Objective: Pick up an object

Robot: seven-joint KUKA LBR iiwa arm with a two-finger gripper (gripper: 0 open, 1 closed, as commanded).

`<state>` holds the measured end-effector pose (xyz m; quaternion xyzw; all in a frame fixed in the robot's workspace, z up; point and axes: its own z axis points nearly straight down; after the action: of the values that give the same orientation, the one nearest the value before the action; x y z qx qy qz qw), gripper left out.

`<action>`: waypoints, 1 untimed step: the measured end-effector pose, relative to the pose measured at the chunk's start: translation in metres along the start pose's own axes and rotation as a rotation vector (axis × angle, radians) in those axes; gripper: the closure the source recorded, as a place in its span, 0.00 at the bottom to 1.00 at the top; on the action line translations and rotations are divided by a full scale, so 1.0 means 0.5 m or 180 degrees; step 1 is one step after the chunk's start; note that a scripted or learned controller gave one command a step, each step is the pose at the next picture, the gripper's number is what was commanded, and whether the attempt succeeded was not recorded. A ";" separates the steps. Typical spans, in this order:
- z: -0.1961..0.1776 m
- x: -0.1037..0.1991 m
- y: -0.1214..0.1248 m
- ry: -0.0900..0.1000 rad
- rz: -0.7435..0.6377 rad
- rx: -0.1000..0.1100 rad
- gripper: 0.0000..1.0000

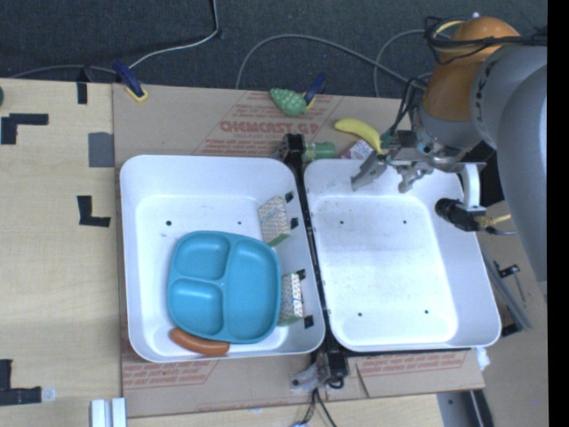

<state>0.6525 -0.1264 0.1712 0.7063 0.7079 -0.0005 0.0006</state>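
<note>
Objects for picking lay mostly in the left bin [142, 265]: a blue divided plate [222, 285] sat in its lower middle, with an orange sausage-shaped piece [199, 343] touching the plate's lower left rim. Two small patterned packets were tucked along the bin's right wall, one [274, 213] above the plate's upper right corner and the other [292, 295] at its right edge, each with a bit of green beside it.

The right bin [400, 265] stood just beside the left one, their inner walls touching along a dark divider. Its floor was white and lightly speckled.

The hand [389, 176] hung over the far rim of the right bin, its two fingers spread apart and pointing down towards the bin, with nothing between them. Above it the grey arm [524, 132] came in from the right, with its orange band [462, 78] near the top of the view.

Beyond the bins, on the cardboard sheet [222, 127] that covered this part of the table [44, 238], a yellow banana [359, 132] lay just left of the hand, and a green knobbly object [288, 100] lay farther left beside a blue clip [314, 87]. Another blue clip [130, 80] held the cardboard's far left corner. Cables trailed across the dark floor [267, 16] behind.
</note>
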 end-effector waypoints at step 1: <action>0.120 0.065 -0.020 0.0006 0.0002 0.0010 0.00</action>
<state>0.6424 -0.0942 0.1112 0.7066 0.7076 -0.0010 -0.0012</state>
